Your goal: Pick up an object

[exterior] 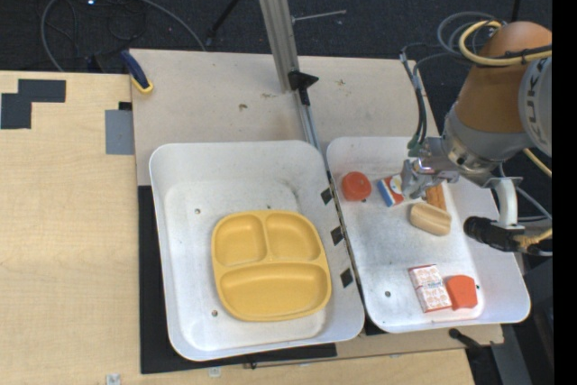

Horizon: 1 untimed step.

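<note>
Gripper hangs low over the right bin, in its upper middle part, on the end of the grey arm with the orange band that comes in from the right. Whether it is released or clenched cannot be made out from this slanted view, and nothing can be seen caught in it. All places below are given relative to the gripper. Just to its lower left, touching or nearly touching it, lies a small red, white and blue pack. Further left, near but apart, sits a round red ball. Just to its right, partly under the wrist, lies an orange stick, and just below that, to the gripper's lower right, a tan bread roll lies on its side. Well below, near the bin's lower edge, a pink and white box lies flat with an orange block touching its right side. Well to the lower left, in the left bin, a yellow tray with three compartments lies flat. Up and to the left, a metal post stands on the bench behind the two bins.
</note>
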Tool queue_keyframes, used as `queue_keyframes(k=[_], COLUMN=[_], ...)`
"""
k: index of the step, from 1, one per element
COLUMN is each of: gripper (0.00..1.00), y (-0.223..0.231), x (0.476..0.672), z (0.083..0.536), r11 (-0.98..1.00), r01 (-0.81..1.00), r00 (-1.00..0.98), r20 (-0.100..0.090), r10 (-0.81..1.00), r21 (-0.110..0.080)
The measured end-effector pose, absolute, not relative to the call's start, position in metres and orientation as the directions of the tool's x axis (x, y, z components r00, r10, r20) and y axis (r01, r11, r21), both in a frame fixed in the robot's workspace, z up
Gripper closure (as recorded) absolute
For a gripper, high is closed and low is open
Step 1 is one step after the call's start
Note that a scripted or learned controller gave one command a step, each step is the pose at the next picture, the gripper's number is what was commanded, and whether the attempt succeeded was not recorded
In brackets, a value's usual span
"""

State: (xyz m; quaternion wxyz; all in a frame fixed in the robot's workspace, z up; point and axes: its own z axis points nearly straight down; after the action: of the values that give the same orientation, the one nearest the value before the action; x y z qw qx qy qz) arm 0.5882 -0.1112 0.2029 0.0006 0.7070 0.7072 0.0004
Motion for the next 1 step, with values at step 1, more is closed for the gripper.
queue_keyframes(k=[1], gripper=[1.0], y=[-0.0618], x=[0.5817], z=[0.1956], r11=[0.004], r01=[1.0], r00=[-0.004], r20=[0.002], r10=[1.0], r21=[-0.004])
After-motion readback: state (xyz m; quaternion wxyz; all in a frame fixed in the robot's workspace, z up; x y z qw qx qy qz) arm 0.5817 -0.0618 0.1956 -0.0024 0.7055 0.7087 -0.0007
